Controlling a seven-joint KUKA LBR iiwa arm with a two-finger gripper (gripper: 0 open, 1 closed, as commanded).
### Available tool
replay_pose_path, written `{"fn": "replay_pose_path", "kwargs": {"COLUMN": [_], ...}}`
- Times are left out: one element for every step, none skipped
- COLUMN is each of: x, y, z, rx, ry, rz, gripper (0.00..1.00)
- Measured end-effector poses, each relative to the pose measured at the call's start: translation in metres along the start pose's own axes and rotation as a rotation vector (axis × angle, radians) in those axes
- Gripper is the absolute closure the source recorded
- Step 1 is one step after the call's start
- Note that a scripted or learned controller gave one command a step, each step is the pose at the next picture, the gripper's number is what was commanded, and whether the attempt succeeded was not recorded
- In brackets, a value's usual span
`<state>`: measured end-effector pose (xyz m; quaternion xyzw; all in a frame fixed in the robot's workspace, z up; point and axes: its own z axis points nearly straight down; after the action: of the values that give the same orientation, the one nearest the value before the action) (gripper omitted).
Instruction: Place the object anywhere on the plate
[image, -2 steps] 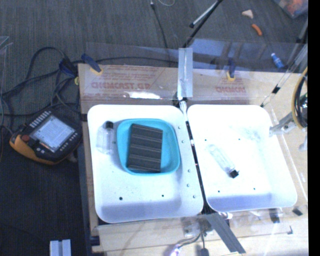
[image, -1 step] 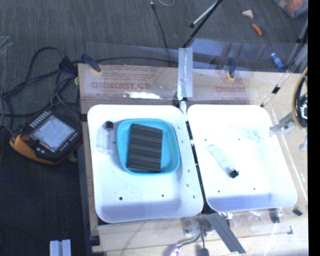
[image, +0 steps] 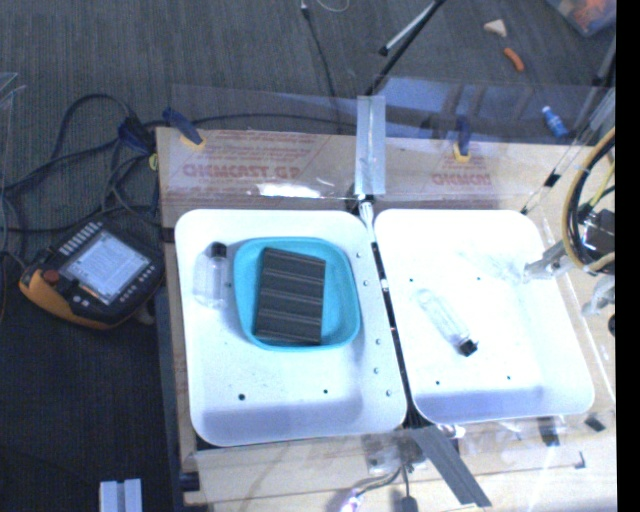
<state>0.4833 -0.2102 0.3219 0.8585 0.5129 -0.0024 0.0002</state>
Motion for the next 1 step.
{"fn": "replay_pose_path", "kwargs": {"x": [-0.0026], "y": [0.0027], "z": [-0.0259], "rx": [0.001], "ry": [0.001], "rz": [0.117], "gripper": [0.00]}}
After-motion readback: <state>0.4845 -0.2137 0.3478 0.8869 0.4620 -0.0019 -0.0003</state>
